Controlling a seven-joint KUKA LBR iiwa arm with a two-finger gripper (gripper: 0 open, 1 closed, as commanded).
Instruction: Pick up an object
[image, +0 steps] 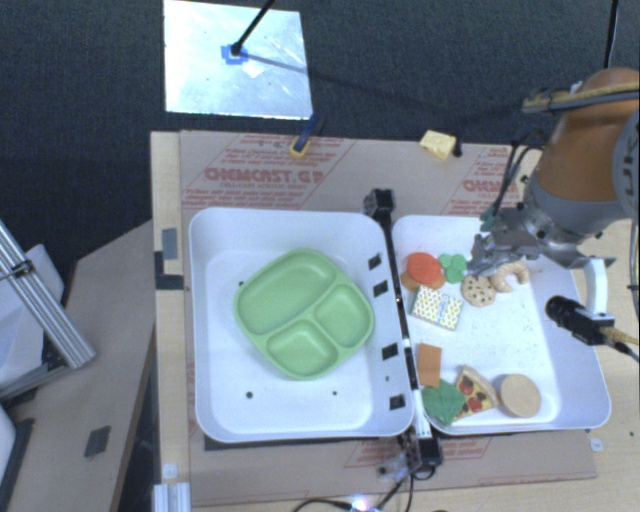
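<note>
Claw (492, 258) low in the right bin (570, 350), grip unreadable, just over the cookie (478, 291) and pale pastry (512, 275), tomato (424, 269) at nine o'clock, pizza slice (476, 390) at six; nothing visibly lifted, pick apparently still ahead.

Left bin (215, 300): green divided plate (304, 313) filled its middle; bare floor ran round it.
Right bin (570, 370): open floor lay at centre and right.
Crowded spots: cookie (478, 291), tomato (424, 269) and checkered block (437, 307) clustered near the gripper (487, 262); pizza slice (476, 390) and round disc (519, 395) sat along the front.
</note>
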